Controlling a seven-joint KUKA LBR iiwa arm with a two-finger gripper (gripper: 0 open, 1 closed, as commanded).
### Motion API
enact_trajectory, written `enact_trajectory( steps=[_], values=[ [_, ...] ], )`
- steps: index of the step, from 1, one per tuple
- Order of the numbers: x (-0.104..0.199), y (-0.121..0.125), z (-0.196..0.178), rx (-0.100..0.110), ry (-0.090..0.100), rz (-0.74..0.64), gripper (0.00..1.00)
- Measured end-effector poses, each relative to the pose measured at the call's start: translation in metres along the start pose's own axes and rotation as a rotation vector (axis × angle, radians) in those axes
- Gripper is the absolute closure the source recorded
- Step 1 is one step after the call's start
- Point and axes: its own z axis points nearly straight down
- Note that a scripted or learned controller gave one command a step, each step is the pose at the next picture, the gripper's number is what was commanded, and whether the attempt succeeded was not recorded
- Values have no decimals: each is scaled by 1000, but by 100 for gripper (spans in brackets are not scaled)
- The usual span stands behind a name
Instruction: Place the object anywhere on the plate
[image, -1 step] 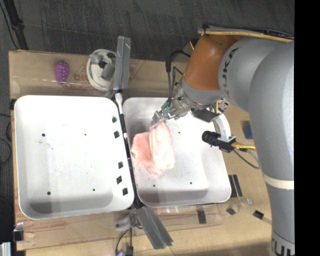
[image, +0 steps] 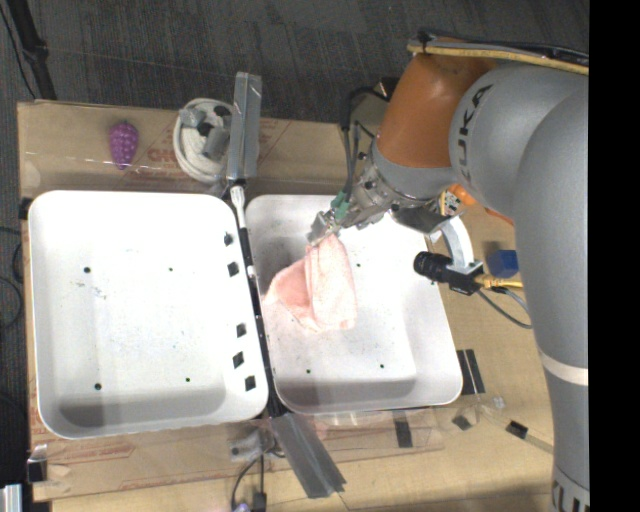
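Clearly underway: the gripper (image: 325, 228) pinches the top corner of a pink cloth (image: 318, 285) over the right bin (image: 430, 350), its lower end apparently resting there. Placing remains; I can't make out a plate.

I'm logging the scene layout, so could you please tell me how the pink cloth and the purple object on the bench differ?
The pink cloth is large, pale and limp, while the purple object is small, dark and compact. The cloth lies in the right bin with its top corner pulled up at the hand; the purple object rests outside both bins, on the bench at the far left, away from the arm.
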Motion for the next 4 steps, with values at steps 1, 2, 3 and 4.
enact_trajectory(
  steps=[1, 2, 3, 4],
  values=[
    [54, -9, 3, 2, 0, -405, 100],
    [103, -4, 13, 2, 0, -809, 100],
    [155, -3, 19, 2, 0, -1192, 100],
    [205, 0, 7, 1, -2, -1198, 100]
  ],
)
